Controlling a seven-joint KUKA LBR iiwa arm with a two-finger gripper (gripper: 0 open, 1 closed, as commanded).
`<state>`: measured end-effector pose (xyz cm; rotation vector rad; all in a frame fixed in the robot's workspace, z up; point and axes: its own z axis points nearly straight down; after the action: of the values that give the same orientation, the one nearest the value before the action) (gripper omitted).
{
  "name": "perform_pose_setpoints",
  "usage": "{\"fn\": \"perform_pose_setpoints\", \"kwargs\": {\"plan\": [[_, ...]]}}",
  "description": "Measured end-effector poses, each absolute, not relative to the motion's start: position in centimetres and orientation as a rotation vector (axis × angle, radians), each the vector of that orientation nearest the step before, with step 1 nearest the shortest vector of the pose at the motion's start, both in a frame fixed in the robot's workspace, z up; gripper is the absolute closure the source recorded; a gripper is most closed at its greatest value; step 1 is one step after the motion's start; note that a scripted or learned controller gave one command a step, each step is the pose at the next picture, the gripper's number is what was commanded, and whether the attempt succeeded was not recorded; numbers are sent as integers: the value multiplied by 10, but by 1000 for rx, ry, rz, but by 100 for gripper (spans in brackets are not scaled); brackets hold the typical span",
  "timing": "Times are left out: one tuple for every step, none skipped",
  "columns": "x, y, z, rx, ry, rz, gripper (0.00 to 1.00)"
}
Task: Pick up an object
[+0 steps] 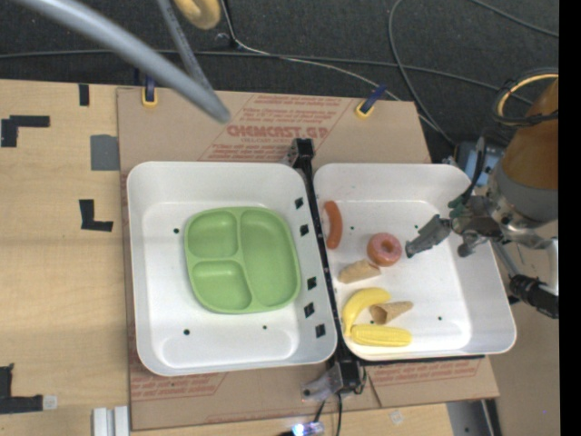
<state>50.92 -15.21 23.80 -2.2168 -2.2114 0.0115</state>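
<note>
Several toy foods sit in the right bin (481,330): corn (379,336) and banana (363,302) nearest, then the donut (385,249). Probably light, stiff plastic, so pinch the donut across its ring. Gripper (419,242) hangs just beside it; can't tell its finger state.

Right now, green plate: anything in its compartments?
Empty. The green plate lies flat in the left bin, all three compartments bare; the food items sit in the right bin.

A light wooden surface (54,243) carries a brown cardboard sheet (272,125). On the sheet, two white bins sit side by side: the left bin (150,334) and the right bin (481,330).
</note>
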Motion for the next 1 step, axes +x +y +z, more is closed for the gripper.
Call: {"fn": "perform_pose_setpoints", "kwargs": {"plan": [[512,-152,244,-2219,-2222,2,0]]}}
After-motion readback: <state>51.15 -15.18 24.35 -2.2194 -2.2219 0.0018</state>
